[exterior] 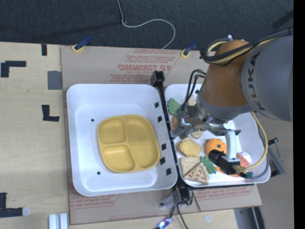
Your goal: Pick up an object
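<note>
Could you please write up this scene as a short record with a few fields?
arm: grey arm with orange band, reaching in from the right over the right bin
tool: tool low at the right bin's left side
left bin: left bin holds a yellow tray with three compartments
right bin: right bin holds toy food: corn, sandwich, orange, green piece
held: nothing visible between the fingers
base: cardboard sheet under both bins

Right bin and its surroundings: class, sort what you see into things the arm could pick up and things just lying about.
For the job: yellow toy food, orange toy, sandwich toy, green toy, right bin.

Lying about: yellow divided plate, left bin, white cable.
</note>
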Robot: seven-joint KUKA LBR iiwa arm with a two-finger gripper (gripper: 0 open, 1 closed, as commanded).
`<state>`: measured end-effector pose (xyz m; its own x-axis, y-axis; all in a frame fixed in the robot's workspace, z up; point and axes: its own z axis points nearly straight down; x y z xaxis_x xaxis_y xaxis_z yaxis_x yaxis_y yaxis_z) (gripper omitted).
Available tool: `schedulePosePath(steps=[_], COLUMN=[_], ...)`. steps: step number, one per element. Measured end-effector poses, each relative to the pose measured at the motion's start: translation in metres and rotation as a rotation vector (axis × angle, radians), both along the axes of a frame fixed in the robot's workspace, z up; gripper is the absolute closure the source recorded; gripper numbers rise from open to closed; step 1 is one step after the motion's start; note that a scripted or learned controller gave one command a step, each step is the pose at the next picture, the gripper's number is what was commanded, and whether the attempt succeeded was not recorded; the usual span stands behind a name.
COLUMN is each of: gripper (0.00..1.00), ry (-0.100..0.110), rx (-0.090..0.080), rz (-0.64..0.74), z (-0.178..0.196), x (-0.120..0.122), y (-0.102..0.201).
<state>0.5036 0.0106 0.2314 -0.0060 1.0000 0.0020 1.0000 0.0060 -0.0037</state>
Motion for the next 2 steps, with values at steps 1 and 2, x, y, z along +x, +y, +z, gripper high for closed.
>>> schedulePosePath(steps=[1,2], gripper=[1.0,1.0], ry=[0.001,-0.002], rx=[-0.002,-0.002], rz=[-0.004,-0.005], z=[-0.016,0.0], x=[-0.008,-0.011], y=[0.011,0.011])
